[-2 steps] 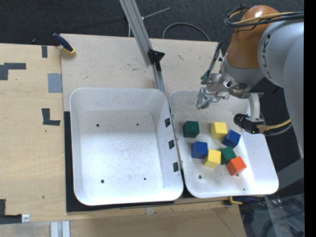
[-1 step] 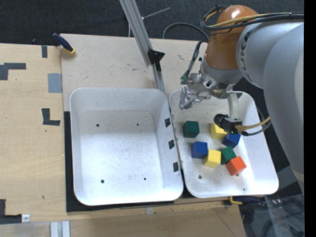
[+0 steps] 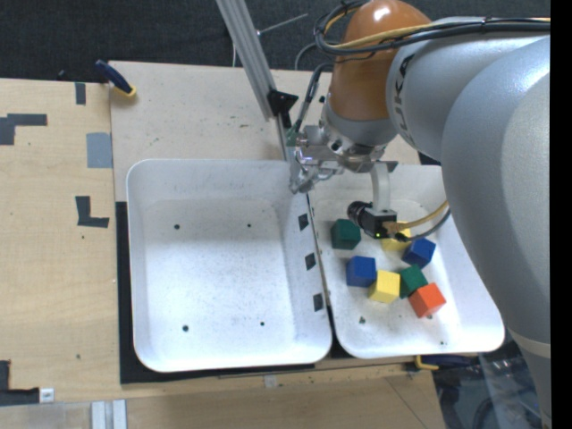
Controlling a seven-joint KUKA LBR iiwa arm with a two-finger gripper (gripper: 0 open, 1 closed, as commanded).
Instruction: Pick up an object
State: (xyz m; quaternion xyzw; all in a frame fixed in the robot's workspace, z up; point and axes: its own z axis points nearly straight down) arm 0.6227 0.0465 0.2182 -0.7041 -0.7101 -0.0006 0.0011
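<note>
In the camera view the gripper [image 3: 306,175] hangs at the far end of the seam where the left bin [image 3: 214,266] and the right bin [image 3: 465,338] meet, just about over their touching rims; whether it is spread or pressed together I cannot tell, and nothing shows pinched in it. The candidates all lie in the right bin, none under the gripper; the green cube [image 3: 346,234] is nearest, off toward that bin's near-right corner from the gripper and close to the seam-side wall. Beyond it on the same diagonal sit the blue cube [image 3: 361,270], the yellow cube [image 3: 386,286] and the orange cube [image 3: 427,299]. The coming move, as I judge it, turns on that offset: shift along the diagonal into the right bin, then descend.
</note>
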